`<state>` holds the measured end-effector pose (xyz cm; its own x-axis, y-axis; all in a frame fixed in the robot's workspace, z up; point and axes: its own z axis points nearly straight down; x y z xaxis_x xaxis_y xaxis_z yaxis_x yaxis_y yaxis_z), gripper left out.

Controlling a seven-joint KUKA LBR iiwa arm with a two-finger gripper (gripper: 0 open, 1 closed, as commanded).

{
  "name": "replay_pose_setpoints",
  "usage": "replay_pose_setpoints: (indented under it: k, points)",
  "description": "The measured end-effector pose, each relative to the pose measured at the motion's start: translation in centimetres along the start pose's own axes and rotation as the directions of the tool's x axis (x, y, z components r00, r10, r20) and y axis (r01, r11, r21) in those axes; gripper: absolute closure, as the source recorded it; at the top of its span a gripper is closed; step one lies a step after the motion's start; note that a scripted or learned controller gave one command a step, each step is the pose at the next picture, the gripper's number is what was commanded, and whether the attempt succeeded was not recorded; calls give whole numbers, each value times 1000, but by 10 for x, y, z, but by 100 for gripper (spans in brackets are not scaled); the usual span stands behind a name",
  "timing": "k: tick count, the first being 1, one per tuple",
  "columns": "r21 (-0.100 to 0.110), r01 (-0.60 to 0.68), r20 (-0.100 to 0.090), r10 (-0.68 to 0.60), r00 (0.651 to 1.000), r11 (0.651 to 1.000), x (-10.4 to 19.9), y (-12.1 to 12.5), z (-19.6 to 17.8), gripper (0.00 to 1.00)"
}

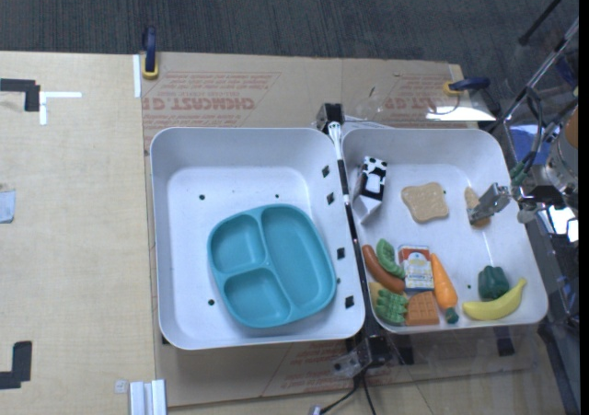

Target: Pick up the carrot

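The carrot [444, 282] is orange with a small green stub at its near end. It lies lengthwise in the front part of the right bin [460, 154], pressed between a small red-and-white carton [417, 268] and the bin's bare floor. My gripper [485, 205] reaches in from the right. It hangs low near the right wall, behind and to the right of the carrot, beside a small tan piece [472, 199]. Nothing shows in its grasp.
Around the carrot are a sausage [380, 270], a waffle [422, 311], green pieces [388, 305], a green pepper [492, 281] and a banana [495, 305]. A bread slice [425, 202] and a black-and-white carton [372, 178] lie further back. The left bin [184, 165] holds a teal divided plate [270, 265].
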<state>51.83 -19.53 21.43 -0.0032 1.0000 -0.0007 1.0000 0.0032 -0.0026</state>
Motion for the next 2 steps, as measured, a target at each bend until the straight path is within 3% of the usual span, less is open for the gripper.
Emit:
replay_pose_setpoints:
  k: [1,2]
  points:
    - [-9,-7,1,7,1000,1000,29,-21,119,0]
    - [-13,-13,1,13,1000,1000,29,-19,109,100]
